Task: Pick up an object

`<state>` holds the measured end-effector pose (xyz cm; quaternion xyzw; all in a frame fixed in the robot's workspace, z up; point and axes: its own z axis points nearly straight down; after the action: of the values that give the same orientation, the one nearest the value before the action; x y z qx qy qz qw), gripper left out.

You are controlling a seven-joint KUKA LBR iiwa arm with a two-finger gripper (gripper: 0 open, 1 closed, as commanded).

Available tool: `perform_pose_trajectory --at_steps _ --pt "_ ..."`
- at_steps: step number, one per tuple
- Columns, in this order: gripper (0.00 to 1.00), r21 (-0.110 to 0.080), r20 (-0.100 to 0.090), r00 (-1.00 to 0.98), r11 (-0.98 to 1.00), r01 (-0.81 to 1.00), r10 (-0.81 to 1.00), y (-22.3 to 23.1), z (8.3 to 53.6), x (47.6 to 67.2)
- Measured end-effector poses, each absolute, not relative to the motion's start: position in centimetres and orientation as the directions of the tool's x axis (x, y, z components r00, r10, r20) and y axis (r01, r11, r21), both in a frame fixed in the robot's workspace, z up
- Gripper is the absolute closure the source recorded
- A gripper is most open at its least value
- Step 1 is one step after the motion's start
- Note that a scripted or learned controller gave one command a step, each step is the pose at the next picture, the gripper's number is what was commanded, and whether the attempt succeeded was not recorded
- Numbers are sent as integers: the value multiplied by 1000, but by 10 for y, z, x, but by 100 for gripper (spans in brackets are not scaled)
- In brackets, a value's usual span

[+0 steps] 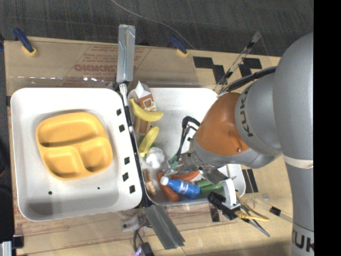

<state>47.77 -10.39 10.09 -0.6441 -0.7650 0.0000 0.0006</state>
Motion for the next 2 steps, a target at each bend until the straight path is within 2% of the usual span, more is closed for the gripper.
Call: perform_pose_trajectory --at_steps 1,2 --pt "100 2 0 278 -278 960 960 -185 93 478" --pt "100 -6 2 503 -503 864 864 -100 103 477"
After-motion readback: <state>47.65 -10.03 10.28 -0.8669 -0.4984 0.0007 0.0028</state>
